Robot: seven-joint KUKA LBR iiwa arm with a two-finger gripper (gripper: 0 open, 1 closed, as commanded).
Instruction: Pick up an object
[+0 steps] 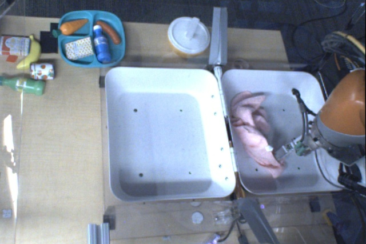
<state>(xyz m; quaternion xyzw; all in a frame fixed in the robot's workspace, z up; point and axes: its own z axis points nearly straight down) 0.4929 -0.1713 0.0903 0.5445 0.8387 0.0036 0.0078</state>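
A grey robot arm with an orange band [346, 104] reaches in from the right over the right-hand white bin [309, 180], its gripper [284, 151] lowered beside a crumpled pink cloth [254, 131] that lies along the bin's left side, close to the divider between the two bins. The gripper's tip sits right at the cloth's lower right edge, apparently touching it, but whether the fingers are apart, together or clamped on the fabric cannot be told from this angle. The cloth rests on the bin floor in a loose, folded heap running from near the upper left of the bin down toward its lower middle. The left-hand white bin [163, 180] sits alongside on the wooden counter [51, 168]. Behind the bins stand a yellow cup with a white lid [189, 36] and a blue divided tray [91, 38] holding toy food, including a carrot and a small blue bottle. At the counter's far left lie a toy banana [30, 53], a small can [42, 71] and a green bottle [24, 85] on its side.
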